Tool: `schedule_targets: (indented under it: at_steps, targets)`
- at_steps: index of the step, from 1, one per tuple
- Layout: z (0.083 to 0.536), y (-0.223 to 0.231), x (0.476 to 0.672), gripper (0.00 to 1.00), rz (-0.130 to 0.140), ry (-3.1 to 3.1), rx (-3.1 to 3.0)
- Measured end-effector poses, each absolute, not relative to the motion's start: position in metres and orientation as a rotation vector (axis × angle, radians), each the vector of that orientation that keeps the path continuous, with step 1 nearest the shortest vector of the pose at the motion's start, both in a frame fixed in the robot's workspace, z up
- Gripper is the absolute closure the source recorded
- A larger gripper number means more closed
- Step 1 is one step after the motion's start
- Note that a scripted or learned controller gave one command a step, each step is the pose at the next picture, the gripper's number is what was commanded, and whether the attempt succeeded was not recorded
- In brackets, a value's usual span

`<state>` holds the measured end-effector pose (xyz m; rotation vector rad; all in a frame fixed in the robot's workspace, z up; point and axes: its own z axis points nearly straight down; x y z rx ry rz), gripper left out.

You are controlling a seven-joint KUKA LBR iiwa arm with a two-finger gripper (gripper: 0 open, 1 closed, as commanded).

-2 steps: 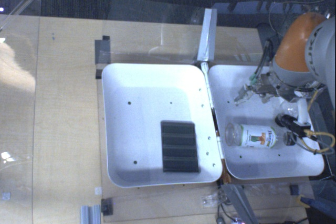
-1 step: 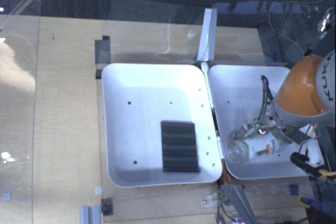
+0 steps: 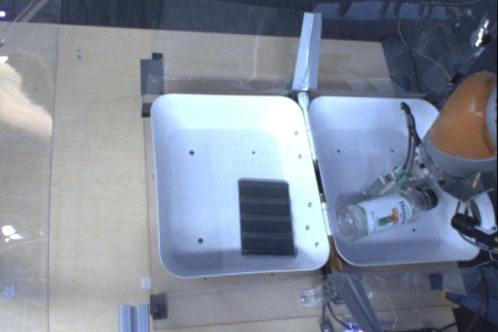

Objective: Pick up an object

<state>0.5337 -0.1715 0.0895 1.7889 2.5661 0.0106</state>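
Note:
A clear plastic bottle [image 3: 380, 216] with a white and green label lies on its side in the right bin [image 3: 350, 128], its open mouth pointing left toward the bin's front-left corner. My gripper [image 3: 401, 181] hangs low over the right bin, just above and behind the bottle's right end, close to it or touching it. The grey arm with its orange band [image 3: 465, 124] reaches in from the right and hides the bin's right wall. A black ribbed rectangular block [image 3: 266, 217] lies flat in the left bin [image 3: 202, 128], near its front right.
A raised divider [image 3: 310, 144] separates the two bins. A grey bar [image 3: 306, 50] sticks up behind where they meet. Cables [image 3: 467, 225] trail at the right bin's right edge. Wooden benchtop [image 3: 78, 167] stretches to the left.

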Motion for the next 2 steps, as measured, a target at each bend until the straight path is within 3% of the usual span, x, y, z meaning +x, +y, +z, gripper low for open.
schedule_targets:
  at_steps: [1,2]
  targets:
    - [0.090,-0.142,0.509,0.00,0.010,2.591,1.750]
    - [0.090,-0.112,0.542,0.00,0.013,2.613,1.718]
